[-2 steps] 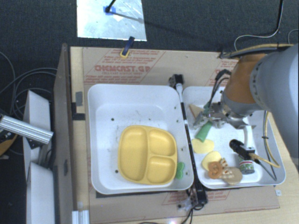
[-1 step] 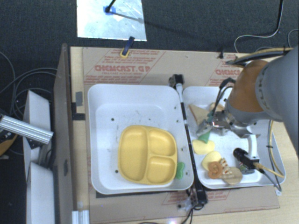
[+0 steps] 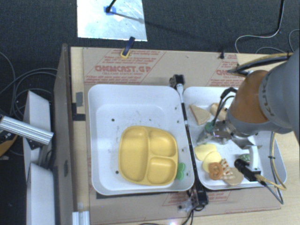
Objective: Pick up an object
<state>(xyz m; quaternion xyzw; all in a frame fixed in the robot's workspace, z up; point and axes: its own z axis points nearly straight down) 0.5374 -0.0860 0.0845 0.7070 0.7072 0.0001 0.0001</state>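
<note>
The right bin (image 3: 194, 95) holds several toy food pieces. A beige wedge (image 3: 199, 114) lies near its left wall, with a small tan piece (image 3: 214, 108) just behind it. Toward the front lie a pale yellow round piece (image 3: 206, 152), an orange round piece (image 3: 214, 170) and a tan ridged piece (image 3: 229, 172). My gripper (image 3: 209, 134) reaches in from the right and hangs low over the bin's middle, between the beige wedge and the yellow round piece. The arm's grey body hides the right part of the bin.
The left bin (image 3: 136, 97) holds a yellow divided tray (image 3: 147, 154), and a small green piece (image 3: 180, 170) sits at the tray's right edge. The wall between the two bins (image 3: 184, 121) runs close to my gripper's left.
</note>
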